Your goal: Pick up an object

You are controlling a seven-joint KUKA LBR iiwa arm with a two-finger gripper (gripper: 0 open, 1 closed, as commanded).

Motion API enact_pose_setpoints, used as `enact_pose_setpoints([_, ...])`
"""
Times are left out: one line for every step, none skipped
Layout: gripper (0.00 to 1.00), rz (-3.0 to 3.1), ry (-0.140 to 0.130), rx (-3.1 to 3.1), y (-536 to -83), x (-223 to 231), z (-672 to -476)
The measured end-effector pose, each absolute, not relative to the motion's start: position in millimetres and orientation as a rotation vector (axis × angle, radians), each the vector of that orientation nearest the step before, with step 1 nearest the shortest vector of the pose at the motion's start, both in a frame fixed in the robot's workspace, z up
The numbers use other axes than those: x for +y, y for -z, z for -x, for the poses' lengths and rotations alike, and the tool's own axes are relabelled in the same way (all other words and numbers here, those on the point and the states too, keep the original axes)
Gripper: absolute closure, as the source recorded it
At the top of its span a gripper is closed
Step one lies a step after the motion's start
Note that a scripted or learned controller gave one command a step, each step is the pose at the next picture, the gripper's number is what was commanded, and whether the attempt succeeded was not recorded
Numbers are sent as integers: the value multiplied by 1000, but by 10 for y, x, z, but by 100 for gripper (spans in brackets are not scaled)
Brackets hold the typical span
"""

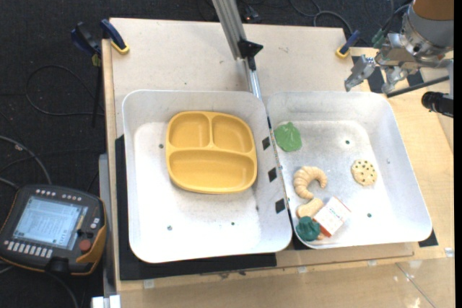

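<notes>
Pendant (pixel 50 227): handheld control unit on the dark floor nearest the camera, left of the bench; parked out of the arm's reach, screen lit.
Right bin, near corner (pixel 404 220): a white-and-red small box (pixel 333 216) lies tilted, touching a dark green lump (pixel 309 229) and a pale tan piece (pixel 310 208); the three bunch where the bin floor meets its rim, probably slid there.
Croissant-shaped toy (pixel 310 179): just above that cluster, lying flat and apart from the walls, so likely the easier grasp.
Cookie (pixel 364 172): flat, alone toward the bin's right side; low profile may defeat a pinch.
Green leaf-like piece (pixel 288 136): close to the divider between bins, so a finger may hit the wall.
Left bin (pixel 137 155): carries a yellow divided tray (pixel 212 152), all three compartments bare; looks like a drop target.
Gripper (pixel 375 76): hovers past the right bin's far right corner, over the bench, well apart from every candidate; the two fingers appear spread, nothing between them.
Stage: judged pre-approach; no object chosen yet.
</notes>
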State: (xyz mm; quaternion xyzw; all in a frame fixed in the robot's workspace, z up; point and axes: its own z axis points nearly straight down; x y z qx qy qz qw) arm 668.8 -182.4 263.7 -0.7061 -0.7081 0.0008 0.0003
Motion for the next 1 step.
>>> enact_pose_setpoints([0, 2218, -3, -2224, -2637, -1825, -6688])
